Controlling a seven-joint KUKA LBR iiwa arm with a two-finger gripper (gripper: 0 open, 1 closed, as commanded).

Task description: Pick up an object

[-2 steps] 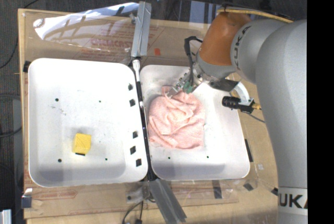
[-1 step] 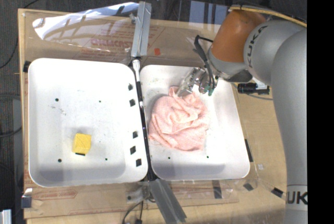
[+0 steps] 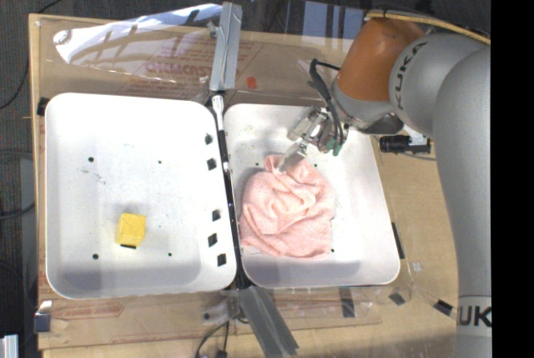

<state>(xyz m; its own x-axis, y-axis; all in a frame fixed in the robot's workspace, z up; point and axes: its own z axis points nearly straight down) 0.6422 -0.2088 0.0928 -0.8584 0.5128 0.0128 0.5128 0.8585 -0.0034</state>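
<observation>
Pink cloth [image 3: 286, 208] lies crumpled in the right bin [image 3: 367, 206]. Tool [image 3: 310, 139] sits at the cloth's upper edge, fingers narrowly parted, nothing between them. Yellow block [image 3: 132, 229] lies in the left bin [image 3: 83, 139].

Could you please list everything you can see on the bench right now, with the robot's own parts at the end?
Shallow white plastic bins: two, white, side by side on the bench.
Small yellow block: one, yellow, lower part of the left bin.
Crumpled pink cloth: one, pink, middle of the right bin.
Wooden bench: one, light brown, under both bins.
Grey arm with orange band: one, reaching in from the right.
Two-finger gripper: one, metallic, at the cloth's upper edge in the right bin.
</observation>
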